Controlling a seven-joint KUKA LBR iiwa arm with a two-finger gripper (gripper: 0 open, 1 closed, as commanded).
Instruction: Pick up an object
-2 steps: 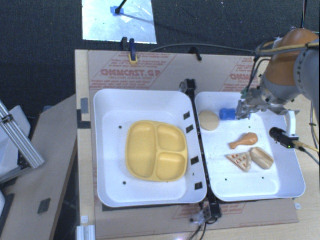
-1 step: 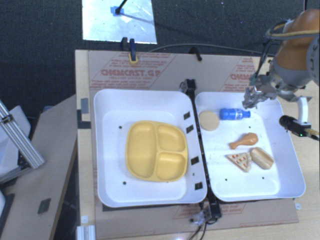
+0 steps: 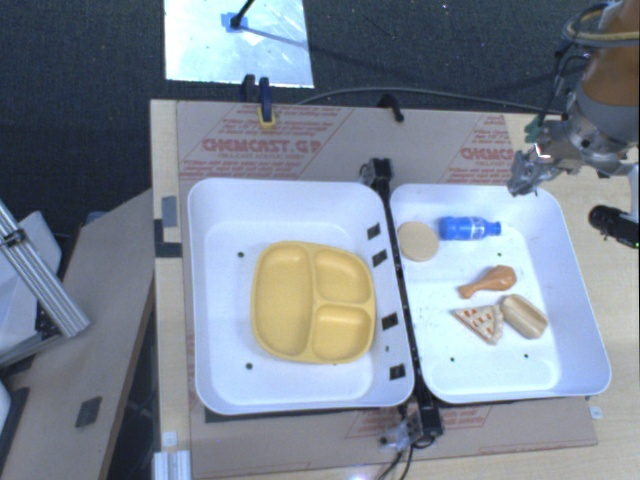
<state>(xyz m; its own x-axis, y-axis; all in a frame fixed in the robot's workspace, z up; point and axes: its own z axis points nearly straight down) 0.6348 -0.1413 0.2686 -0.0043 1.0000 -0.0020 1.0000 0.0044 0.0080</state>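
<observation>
The gripper [image 3: 524, 180] hangs at the far right corner of the right bin [image 3: 575, 298], over its rim, and nothing is visible between its fingers; whether they stand apart or together cannot be told from this slant. Above it rises the grey arm [image 3: 600, 118] with its orange band. Inside the right bin, well apart from the gripper, lie five objects: a blue bottle [image 3: 468, 229] on its side, a round tan cookie [image 3: 418, 241] just beside it at the dividing wall, an orange toy drumstick [image 3: 488, 282], a pizza slice [image 3: 479, 322], and a bread roll [image 3: 524, 316] touching or nearly touching the slice. The left bin [image 3: 215, 298] holds a yellow divided plate [image 3: 312, 301].
</observation>
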